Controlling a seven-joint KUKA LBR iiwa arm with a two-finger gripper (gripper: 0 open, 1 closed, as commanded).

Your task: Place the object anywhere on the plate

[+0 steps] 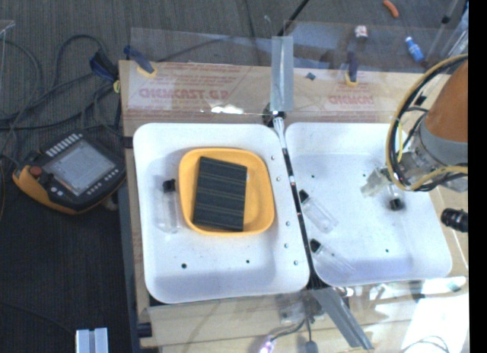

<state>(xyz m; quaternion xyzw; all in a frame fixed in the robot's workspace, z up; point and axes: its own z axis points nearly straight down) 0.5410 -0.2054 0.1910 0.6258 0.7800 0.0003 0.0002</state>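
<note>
- Two shallow white bins side by side: left bin point(152, 268) bearing the plate, right bin point(411, 260) under the robot's reach, with a raised double rim between them.
- Grey and orange arm point(449, 116) reaching in from the right, jaws low over the right half of the right bin. Spread or pressed together: cannot tell, and nothing plainly pinched.
- Yellow plate point(262, 192) in the middle of the left bin, with white floor open on every side, widest toward the near edge.
- Black ribbed slab point(221, 192), seemingly the task's thing, lying flat and near upright in the plate's hollow, inside the rim all round.
- Judged from this, placing looks done. Best handling now: lift straight up and keep clear of the left bin, so as not to nudge the slab.
- If another carry is meant, cross the middle rim high and come down over the plate's centre.
- Clear tube with a black cap point(167, 205) just beside the plate's left rim, narrowing the room there.
- Two more clear tubes point(316, 213) along the right bin's left wall, well apart from the jaws.
- Small dark thing point(396, 205) just beside the jaws, too small to name.
</note>
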